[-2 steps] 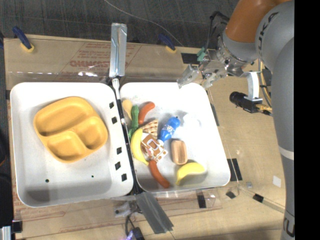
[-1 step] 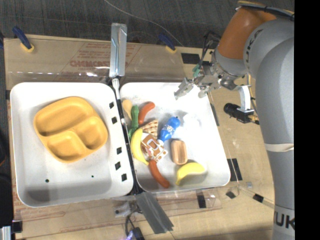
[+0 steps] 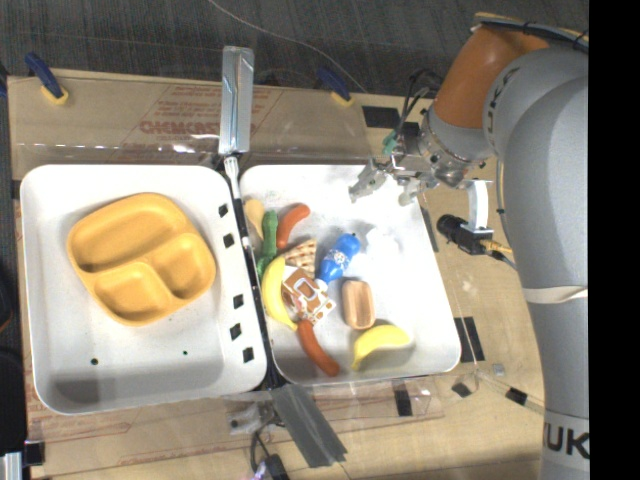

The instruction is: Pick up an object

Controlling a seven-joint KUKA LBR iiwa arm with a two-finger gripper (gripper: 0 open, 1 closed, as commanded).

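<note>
My gripper (image 3: 385,187) hovers over the far right part of the right bin (image 3: 425,278), fingers spread open with nothing between them. Below and left of it lies a pile of toy food: a blue bottle (image 3: 338,256), a hot dog bun (image 3: 357,303), a yellow banana (image 3: 379,343) near the front, a red sausage (image 3: 319,349), a waffle-like piece (image 3: 305,293), a second banana (image 3: 274,293), a green piece (image 3: 269,230) and an orange-red sausage (image 3: 291,223). The bottle is the nearest item to the gripper.
The left bin (image 3: 60,368) holds a yellow divided plate (image 3: 142,256). A metal divider bar (image 3: 236,98) stands between the bins at the back. The grey arm (image 3: 545,168) with its orange band fills the right side. Cables (image 3: 470,233) run beside the right bin's rim.
</note>
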